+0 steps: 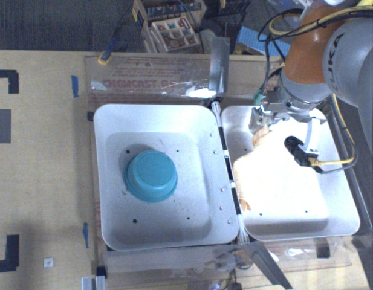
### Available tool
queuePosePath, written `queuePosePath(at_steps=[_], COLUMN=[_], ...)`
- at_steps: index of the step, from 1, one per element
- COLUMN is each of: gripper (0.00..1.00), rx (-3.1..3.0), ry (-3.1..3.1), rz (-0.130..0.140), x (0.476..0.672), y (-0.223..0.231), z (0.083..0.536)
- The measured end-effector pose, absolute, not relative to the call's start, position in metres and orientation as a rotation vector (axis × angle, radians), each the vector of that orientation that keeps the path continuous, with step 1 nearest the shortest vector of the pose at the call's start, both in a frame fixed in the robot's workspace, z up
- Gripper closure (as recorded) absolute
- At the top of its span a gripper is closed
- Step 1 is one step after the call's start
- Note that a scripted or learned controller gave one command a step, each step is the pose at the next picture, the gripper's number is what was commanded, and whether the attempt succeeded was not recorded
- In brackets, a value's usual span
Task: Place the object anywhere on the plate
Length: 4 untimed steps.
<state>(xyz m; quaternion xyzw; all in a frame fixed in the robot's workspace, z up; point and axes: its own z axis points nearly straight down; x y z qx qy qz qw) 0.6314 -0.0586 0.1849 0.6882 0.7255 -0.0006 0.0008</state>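
1. Object (260, 138): a small pale orange-tan item in the upper left corner of the right bin (343, 222), right of frame centre. Glare washes out the bin floor, so its outline and kind cannot be made out. A tan streak lower along the same bin's left wall may or may not belong to it.
2. Gripper (263, 118): poised directly over the object, at or just above its upper edge. Whether they touch cannot be told, nor whether the gripper is open or closed, so no hold on the object can be claimed.
3. Plate (151, 175): a round teal dish in the middle of the left bin (113, 125), left of frame centre, well apart from the object and gripper, with the two bins' adjoining walls between them.
4. Arm (313, 59): the grey link and orange band occupy the upper right of the frame, reaching down and leftward into the right bin.
5. Step in hand, as judged: the pick, with the gripper at the object and the transfer not yet begun.
6. Next move, as judged: a secure grasp on the object, a lift clear of the bin walls, travel leftward across the divide, and release over the plate.
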Motion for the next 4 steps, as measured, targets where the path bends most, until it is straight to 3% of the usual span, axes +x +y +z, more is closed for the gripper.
queuePosePath(at_steps=[1, 4], gripper=[1.0, 1.0], rx=[2.158, 0.499], ry=[2.279, 3.094], rz=[0.001, 0.005], x=[0.632, 0.646], y=[-0.059, 0.104], z=[0.225, 0.236])
